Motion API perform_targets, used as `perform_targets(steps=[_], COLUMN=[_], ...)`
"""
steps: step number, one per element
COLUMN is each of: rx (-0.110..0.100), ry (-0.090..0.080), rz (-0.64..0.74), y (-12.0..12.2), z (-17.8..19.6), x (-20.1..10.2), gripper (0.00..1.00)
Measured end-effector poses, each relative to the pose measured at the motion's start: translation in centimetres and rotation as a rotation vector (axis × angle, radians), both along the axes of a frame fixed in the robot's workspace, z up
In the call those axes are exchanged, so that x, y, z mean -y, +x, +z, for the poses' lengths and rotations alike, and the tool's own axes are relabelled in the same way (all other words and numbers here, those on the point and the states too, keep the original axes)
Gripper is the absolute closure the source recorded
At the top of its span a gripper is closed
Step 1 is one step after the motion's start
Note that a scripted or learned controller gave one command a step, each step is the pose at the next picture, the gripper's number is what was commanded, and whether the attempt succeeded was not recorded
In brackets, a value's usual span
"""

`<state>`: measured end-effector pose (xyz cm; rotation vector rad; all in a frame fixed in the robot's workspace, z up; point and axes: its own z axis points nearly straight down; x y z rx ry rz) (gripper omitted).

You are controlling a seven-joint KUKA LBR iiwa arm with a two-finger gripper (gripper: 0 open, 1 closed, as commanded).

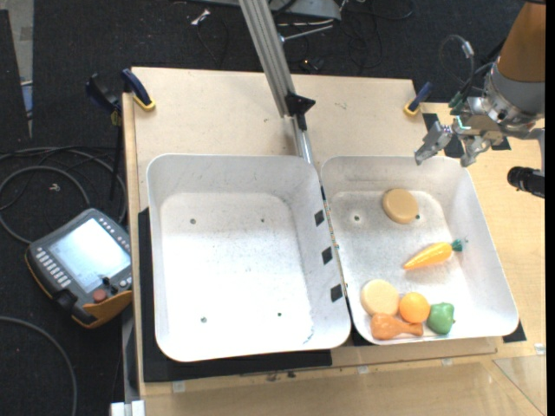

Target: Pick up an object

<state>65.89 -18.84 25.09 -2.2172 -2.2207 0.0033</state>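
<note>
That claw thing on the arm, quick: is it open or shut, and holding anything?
Gripper: jaws open, holding nothing, hovering above the far rim of the right bin.

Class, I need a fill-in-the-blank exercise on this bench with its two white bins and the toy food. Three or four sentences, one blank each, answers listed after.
1. All the toy food lies in the ____ bin as the camera sees it.
2. The carrot has a ____ tip at one end.
3. The gripper hangs above that bin's ____ rim.
4. The round tan disc lies ____ from the other items.

Missing words: right; green; far; apart
</note>
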Motion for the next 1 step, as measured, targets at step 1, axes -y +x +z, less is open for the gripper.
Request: perform_targets(steps=[1], rx=[0.004], ry=[-0.002], rz=[0.002], y=[0.08], z=[0.27], x=[-0.02], gripper=[0.00])
